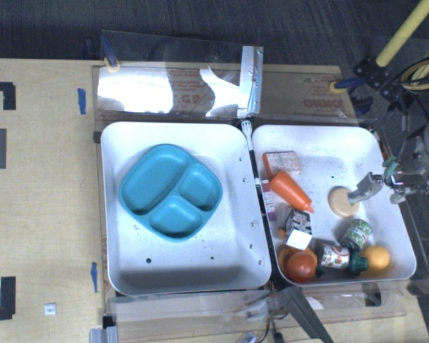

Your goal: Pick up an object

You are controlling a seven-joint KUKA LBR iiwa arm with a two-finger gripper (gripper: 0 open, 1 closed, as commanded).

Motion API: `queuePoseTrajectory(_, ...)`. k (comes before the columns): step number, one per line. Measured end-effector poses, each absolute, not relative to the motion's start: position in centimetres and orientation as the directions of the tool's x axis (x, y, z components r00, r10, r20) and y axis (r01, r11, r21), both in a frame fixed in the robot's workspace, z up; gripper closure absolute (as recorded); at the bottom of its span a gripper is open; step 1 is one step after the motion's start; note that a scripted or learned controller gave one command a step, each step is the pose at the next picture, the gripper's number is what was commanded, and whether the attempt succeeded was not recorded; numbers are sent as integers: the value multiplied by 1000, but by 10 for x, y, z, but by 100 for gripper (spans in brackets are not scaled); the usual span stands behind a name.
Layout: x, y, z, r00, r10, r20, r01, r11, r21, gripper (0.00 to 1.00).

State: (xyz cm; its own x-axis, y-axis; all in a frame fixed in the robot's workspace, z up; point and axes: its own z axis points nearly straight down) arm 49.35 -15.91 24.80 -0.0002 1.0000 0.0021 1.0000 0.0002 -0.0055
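The pincer [362, 189] hovered at the frame's right, just beside a tan disc [340, 201]. Its grip state could not be told. A blue tray [171, 191] lay in the left bin [121, 263].

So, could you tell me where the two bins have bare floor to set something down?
Left bin: bare strip along the near wall, below the blue tray. Right bin: bare far part, beyond the carrot and round disc. Its near edge is crowded around the tomato.

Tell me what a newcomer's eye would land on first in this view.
The blue divided plate stands out most, lying alone in the left bin. Next comes the clutter in the right bin: an orange carrot, a red tomato and an orange ball. The end effector hangs over a tan disc.
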Motion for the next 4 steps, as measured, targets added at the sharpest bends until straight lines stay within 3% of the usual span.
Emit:
queuePoseTrajectory(1,534,-110,127,-156,988,0,988,156,0,0)
queuePoseTrajectory(2,581,-113,87,-251,968,-2,968,251,4,0)
queuePoseTrajectory(3,580,-128,87,-224,975,-2,975,224,7,0)
queuePoseTrajectory(4,641,-102,86,-352,936,-1,936,352,-8,0)
